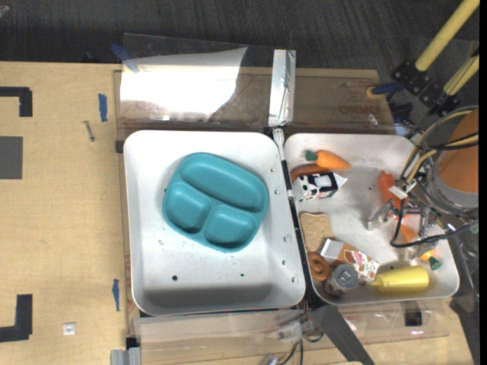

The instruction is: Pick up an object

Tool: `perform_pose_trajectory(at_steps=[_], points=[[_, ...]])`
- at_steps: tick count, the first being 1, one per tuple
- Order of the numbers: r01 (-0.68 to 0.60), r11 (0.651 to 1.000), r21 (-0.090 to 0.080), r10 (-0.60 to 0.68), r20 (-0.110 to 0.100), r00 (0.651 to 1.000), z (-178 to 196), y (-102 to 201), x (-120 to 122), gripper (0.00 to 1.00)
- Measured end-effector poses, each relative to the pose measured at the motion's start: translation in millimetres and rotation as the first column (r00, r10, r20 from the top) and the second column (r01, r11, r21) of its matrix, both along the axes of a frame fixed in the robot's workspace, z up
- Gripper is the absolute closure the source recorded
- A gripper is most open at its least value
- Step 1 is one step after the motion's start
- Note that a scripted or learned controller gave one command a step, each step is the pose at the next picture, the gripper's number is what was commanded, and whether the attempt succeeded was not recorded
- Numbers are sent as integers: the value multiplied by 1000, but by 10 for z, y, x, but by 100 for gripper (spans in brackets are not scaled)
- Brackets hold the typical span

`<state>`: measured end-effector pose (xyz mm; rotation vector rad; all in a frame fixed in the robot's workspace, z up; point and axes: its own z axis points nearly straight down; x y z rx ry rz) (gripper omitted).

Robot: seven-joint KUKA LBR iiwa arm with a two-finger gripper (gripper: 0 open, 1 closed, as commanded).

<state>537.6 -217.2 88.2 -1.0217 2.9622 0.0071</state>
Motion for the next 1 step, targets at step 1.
perform_pose_trajectory(at_steps=[1], points=[[-64,998,-5,64,5,998,4,-25,-245,0]])
